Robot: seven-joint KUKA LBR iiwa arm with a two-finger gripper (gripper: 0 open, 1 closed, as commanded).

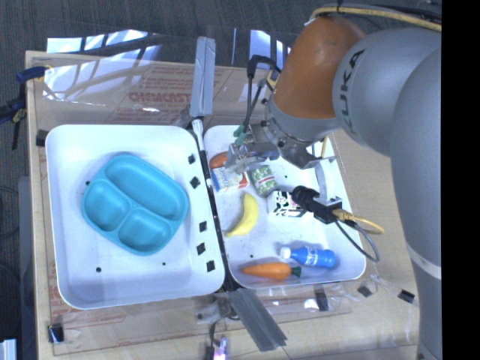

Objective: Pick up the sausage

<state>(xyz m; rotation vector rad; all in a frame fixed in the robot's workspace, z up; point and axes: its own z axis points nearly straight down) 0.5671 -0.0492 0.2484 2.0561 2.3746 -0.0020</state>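
Note:
The sausage (217, 159) shows as a small reddish-orange end at the far left of the right bin (345, 257), close to the divider between the bins. My gripper (241, 154) hangs low in that bin's back left corner, just right of the sausage and partly covering it. From this angle I cannot make out whether anything is in the gripper. The grey arm with its orange band fills the upper right of the view.
In the right bin lie a small carton (225, 178), a green can (263, 179), a banana (244, 216), a black-and-white item (283, 203), a blue bottle (313, 257) and a carrot (266, 271). The left bin (67, 261) holds a blue divided plate (135, 203).

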